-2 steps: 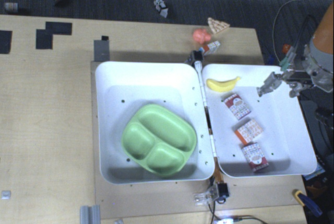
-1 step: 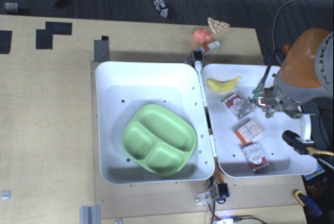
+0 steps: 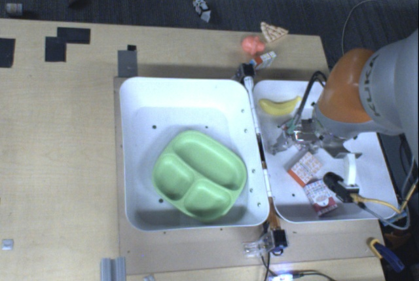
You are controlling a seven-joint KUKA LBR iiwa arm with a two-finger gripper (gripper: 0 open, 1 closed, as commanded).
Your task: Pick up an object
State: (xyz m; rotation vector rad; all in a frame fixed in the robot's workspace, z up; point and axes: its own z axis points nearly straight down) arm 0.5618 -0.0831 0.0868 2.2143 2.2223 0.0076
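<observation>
The right bin holds a yellow banana at its back left, a red-and-white patterned packet in the middle, a darker red packet near the front, and a small white piece to the right. My gripper hangs low over the bin's left half, just below the banana and up-left of the patterned packet. I see nothing held in it. The arm's grey and orange wrist covers the bin's back right.
A green divided plate lies in the left bin. Behind the bins on the bench sit a pink lump, a pizza-slice toy and a small red-and-white item. The ridge between the bins runs close left of the gripper.
</observation>
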